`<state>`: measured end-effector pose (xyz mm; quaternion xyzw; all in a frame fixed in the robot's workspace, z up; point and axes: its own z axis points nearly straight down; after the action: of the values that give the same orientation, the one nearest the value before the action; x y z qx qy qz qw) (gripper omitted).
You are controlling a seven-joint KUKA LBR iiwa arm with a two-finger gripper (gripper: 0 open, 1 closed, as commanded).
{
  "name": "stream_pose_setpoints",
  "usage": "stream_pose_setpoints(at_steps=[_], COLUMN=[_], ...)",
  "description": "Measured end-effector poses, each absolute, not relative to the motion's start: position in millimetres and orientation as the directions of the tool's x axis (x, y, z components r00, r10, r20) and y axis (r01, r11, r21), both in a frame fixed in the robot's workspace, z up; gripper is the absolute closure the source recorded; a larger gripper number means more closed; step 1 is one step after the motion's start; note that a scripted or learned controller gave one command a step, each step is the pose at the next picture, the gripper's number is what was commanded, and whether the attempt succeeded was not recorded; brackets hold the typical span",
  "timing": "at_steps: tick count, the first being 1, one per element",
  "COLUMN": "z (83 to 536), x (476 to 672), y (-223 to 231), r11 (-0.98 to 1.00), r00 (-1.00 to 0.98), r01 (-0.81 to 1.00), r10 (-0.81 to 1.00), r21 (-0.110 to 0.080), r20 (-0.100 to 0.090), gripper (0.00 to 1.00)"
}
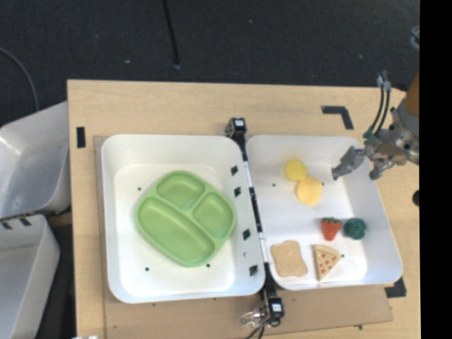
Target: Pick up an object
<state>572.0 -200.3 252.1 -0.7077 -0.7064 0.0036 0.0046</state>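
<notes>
Smooth round yellow pieces (304, 181), triangular pizza slice (325, 261)

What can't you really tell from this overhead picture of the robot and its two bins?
- Arm: cut off by the picture's right edge; just the wrist end shows.
- End effector: small and blurred; open or shut is unclear.
- Green lump beside the strawberry: too small to identify.
- Two yellow pieces: touching, too blurred to name.

A divided plate (185, 217) lies in the left bin (113, 274). In the right bin (378, 260), two round pieces (304, 182) sit upper centre; bread (289, 258) and pizza slice (325, 261) lower, strawberry (331, 228) and broccoli (354, 227) between.
</notes>
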Motion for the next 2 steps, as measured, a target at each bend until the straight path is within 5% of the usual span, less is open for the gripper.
stream_pose_setpoints(at_steps=[1, 2], z=[259.6, 217.3], x=[574.4, 577.0], y=[-199.6, -202.1], r11=[0.001, -0.001], r00=[-0.001, 0.001], r01=[1.0, 1.0], r10=[1.0, 1.0], r21=[0.001, -0.002], r20=[-0.001, -0.002], gripper=[0.0, 0.0])
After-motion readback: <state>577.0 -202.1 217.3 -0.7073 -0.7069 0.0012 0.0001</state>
